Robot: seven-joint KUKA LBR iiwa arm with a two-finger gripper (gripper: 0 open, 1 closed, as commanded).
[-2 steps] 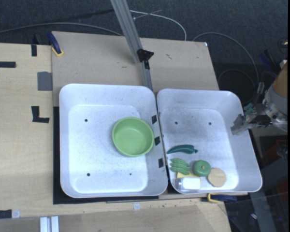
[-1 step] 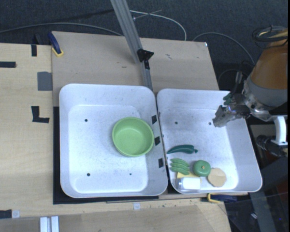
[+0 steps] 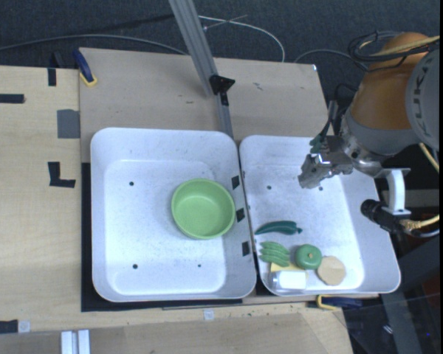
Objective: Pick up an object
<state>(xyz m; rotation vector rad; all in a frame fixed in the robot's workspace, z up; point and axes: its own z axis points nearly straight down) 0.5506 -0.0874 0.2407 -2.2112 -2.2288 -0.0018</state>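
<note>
Wooden worktop (image 3: 155,102) bears two white bins; the hand (image 3: 311,178) hangs over the right bin (image 3: 354,220), its grip state unclear, well apart from the green bowl (image 3: 202,209).

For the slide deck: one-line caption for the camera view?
End effector above right bin; green bowl in left bin.

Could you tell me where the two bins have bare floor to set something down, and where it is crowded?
Left bin: free all around the green bowl, widest on its left side. Right bin: bare middle strip between the gripper and the dark green pepper. Crowded: its near edge, with toy foods bunched together.
</note>
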